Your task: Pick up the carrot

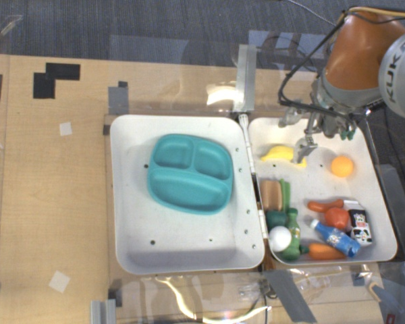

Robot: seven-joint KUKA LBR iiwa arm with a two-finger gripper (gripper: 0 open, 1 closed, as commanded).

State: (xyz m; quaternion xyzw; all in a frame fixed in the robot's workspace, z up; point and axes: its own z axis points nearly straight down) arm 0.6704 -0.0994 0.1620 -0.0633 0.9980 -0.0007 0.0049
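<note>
The carrot is a short orange piece lying at the front edge of the right bin. A blue bottle partly overlaps it. My gripper hangs over the back of the right bin, just right of a yellow lemon and well behind the carrot. Nothing shows in its grasp. The arm's orange band sits above it at the upper right.
The right bin also holds an orange ball, a red-orange vegetable, a small black-and-white carton, a white ball, green items and a brown block. A teal divided plate lies in the left bin.
</note>
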